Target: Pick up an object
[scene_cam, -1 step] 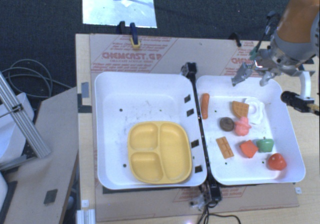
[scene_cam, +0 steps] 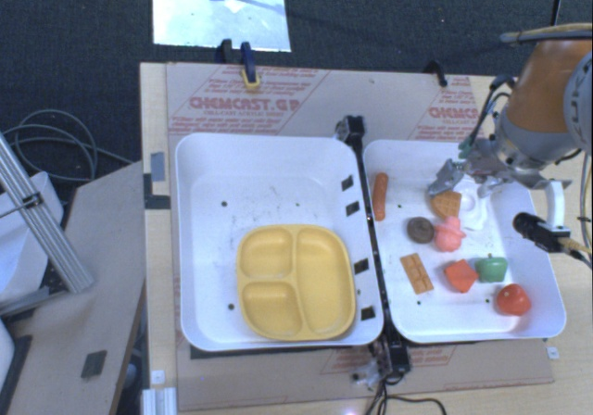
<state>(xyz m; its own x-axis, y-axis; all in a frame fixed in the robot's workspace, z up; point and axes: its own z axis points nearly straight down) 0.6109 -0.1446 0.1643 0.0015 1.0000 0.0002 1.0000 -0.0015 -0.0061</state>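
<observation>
Bench (scene_cam: pixel 278 89) (lettered board) on dark carpet (scene_cam: pixel 74 15), two white bins (scene_cam: pixel 199 219), gripper (scene_cam: pixel 451 183) low, jaws' state unclear

A robotics lab: white bins (scene_cam: pixel 278 149) clamped to a bench (scene_cam: pixel 306 94), loose cables (scene_cam: pixel 56 140) on dark carpet.

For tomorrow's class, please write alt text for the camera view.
A grey and orange robot arm reaches its tool into the right white bin, above scattered toy foods. The left white bin holds a yellow divided tray.
</observation>
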